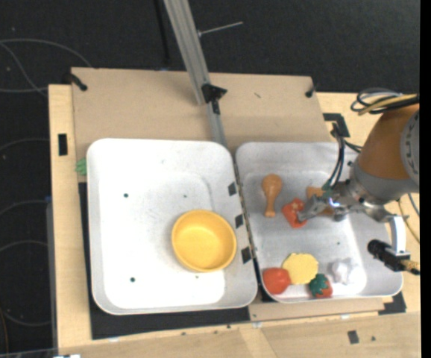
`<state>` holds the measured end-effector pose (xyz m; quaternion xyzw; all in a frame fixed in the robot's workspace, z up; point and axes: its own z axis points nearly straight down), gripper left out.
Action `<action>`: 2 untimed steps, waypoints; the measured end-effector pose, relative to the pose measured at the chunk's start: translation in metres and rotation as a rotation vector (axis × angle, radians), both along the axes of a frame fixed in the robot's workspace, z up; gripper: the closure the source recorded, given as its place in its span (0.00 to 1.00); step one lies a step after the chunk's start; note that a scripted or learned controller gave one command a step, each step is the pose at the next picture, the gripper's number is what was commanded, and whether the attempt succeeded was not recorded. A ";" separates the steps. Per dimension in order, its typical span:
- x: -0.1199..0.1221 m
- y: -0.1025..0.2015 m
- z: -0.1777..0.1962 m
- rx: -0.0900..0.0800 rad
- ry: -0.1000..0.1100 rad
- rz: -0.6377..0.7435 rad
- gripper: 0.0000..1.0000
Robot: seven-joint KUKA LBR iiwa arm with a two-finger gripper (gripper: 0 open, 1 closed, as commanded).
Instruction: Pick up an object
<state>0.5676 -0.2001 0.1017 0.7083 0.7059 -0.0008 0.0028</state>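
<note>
My gripper (312, 205) reaches into the right bin (290, 159) from the right, low over the bin's middle. Its tip sits against a small red object (295, 214), which lies just to its left. A wooden peg-shaped piece (271, 193) lies a little further left. Along the bin's front edge lie a red tomato-like piece (276, 280), a yellow piece (301, 268), a small red and green piece (320, 286) and a pale translucent piece (342, 270).
A yellow bowl (203, 240) stands in the left bin (133, 170), near its front right. A slanted metal pole (193, 47) rises behind the bins. Black clips line the divide between the bins. Cables hang by the arm's wrist (383, 159).
</note>
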 end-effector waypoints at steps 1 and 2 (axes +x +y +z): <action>0.001 0.001 0.011 0.002 -0.002 -0.003 1.00; -0.003 -0.006 0.072 0.003 -0.005 0.000 1.00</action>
